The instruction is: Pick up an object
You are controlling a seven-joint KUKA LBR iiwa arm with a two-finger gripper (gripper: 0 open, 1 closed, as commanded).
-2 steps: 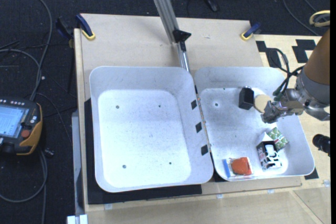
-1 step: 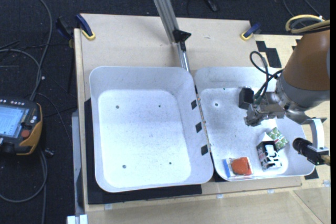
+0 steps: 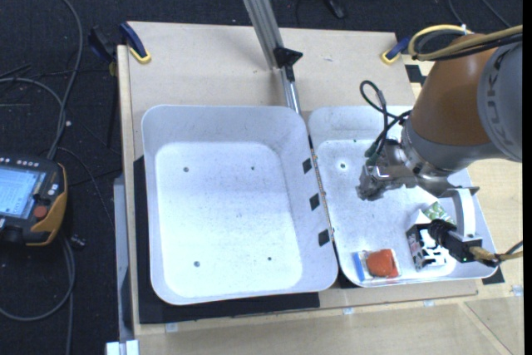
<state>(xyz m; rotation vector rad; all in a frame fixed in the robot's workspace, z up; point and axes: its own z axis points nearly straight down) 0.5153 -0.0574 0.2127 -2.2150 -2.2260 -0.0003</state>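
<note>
My gripper (image 3: 371,183) hangs over the middle of the right bin (image 3: 341,133), reaching in from the right under the grey and orange arm. Below it, at the bin's near edge, lies an orange-red block (image 3: 382,263) on a blue-edged card. To the right of that sits a black and white object (image 3: 429,246), and a small green and white item (image 3: 435,213) lies just above it. The gripper is well above and apart from all of these, with nothing visible in its grasp.
The left bin (image 3: 166,129) lies beside the right one, sharing a middle rim with black clips (image 3: 316,199). A slanted metal pole (image 3: 259,0) rises behind the bins. Yellow-blue clamps (image 3: 135,46) hold the bench corners. A teach pendant (image 3: 29,199) lies on the floor at left.
</note>
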